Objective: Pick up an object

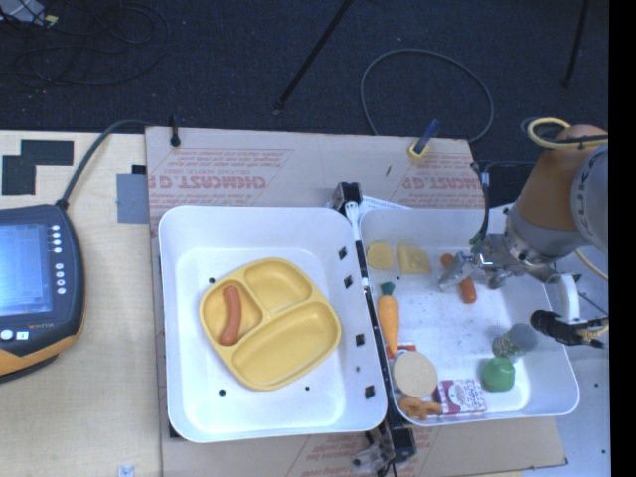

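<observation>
**Gripper low in the right bin, over a small orange piece**

I see a small orange-red piece (pixel 467 290) lying in the right bin (pixel 556 397), up toward its 1 o'clock corner. The gripper (pixel 463 271) sits right at it, its metal fingers reaching in from 3 o'clock; I cannot tell whether they are parted or closed, or whether they grip the piece.

From that spot, two pale yellow food pieces (pixel 397 257) lie at 9 o'clock. A carrot (pixel 388 320) lies at 8 o'clock along the bin's left wall. A tan round disc (pixel 414 374) and a small red-and-white carton (pixel 460 397) rest toward 6 o'clock, and a green object (pixel 498 374) at 5 o'clock.

The left bin (pixel 189 386) holds a yellow divided plate (pixel 288 351) with a sausage (pixel 232 314) in its 9 o'clock compartment.
</observation>
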Robot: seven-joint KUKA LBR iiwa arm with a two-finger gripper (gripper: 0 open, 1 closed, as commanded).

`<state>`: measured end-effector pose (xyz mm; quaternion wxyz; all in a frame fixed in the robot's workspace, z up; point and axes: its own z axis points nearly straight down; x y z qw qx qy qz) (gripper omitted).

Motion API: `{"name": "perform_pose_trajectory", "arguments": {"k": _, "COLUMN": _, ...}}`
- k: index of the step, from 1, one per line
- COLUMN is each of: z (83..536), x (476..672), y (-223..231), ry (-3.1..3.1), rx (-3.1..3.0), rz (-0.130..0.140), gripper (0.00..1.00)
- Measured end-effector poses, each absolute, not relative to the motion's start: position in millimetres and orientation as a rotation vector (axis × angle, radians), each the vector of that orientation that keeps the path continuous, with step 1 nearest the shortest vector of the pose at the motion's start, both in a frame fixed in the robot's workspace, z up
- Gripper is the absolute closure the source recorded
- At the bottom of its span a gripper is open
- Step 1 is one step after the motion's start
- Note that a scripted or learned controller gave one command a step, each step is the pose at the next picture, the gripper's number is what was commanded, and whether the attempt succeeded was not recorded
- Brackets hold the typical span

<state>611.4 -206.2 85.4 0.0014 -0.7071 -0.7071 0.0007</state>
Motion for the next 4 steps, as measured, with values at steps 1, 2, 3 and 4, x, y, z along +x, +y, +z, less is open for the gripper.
{"name": "perform_pose_trajectory", "arguments": {"k": 1, "z": 154, "x": 647.5, "y": -116, "ry": -2.233, "rx": -2.213, "rz": -0.011, "gripper": 0.0}}
{"name": "perform_pose_trajectory", "arguments": {"k": 2, "z": 93, "x": 625.9, "y": -80, "ry": -2.218, "rx": -2.212, "rz": 0.007, "gripper": 0.0}}
{"name": "perform_pose_trajectory", "arguments": {"k": 3, "z": 163, "x": 645.1, "y": -159, "ry": -2.222, "rx": -2.23, "rz": -0.001, "gripper": 0.0}}
{"name": "perform_pose_trajectory", "arguments": {"k": 4, "z": 160, "x": 616.4, "y": -173, "ry": -2.217, "rx": -2.221, "rz": 0.005, "gripper": 0.0}}
